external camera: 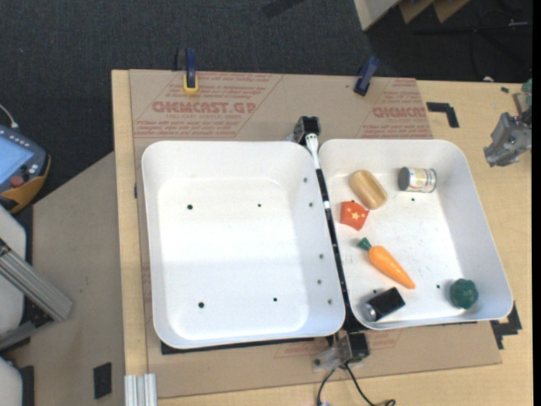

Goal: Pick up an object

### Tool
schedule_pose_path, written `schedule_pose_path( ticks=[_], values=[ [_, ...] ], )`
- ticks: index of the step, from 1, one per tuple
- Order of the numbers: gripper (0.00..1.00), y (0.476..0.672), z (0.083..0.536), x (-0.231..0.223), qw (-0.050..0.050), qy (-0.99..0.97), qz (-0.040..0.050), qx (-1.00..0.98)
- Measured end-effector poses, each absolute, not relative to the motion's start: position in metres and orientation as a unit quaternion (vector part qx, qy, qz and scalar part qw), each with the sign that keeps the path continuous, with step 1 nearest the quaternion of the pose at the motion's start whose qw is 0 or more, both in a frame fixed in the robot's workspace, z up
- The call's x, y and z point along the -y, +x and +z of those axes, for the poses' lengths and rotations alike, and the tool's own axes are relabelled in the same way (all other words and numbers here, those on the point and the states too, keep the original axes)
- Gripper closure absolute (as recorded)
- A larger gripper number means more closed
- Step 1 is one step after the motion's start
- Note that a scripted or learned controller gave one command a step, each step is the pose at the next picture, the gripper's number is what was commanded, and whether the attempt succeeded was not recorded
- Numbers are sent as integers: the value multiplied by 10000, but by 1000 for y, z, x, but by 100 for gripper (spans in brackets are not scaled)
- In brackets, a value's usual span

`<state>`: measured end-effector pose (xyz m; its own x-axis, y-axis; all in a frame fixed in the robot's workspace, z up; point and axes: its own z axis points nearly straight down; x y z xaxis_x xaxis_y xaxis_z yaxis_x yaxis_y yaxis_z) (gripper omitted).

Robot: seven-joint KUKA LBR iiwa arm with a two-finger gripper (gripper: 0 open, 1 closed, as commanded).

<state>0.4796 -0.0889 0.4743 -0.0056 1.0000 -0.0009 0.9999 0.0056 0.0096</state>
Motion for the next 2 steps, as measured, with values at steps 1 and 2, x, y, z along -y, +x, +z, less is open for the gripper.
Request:
schedule_pose_path(
  ticks=[1, 2],
  values=[
    [100, 480, 501, 30, 22, 7054, 22, -7088],
    [100, 488, 321, 54, -61, 7082, -59, -7060]
  ],
)
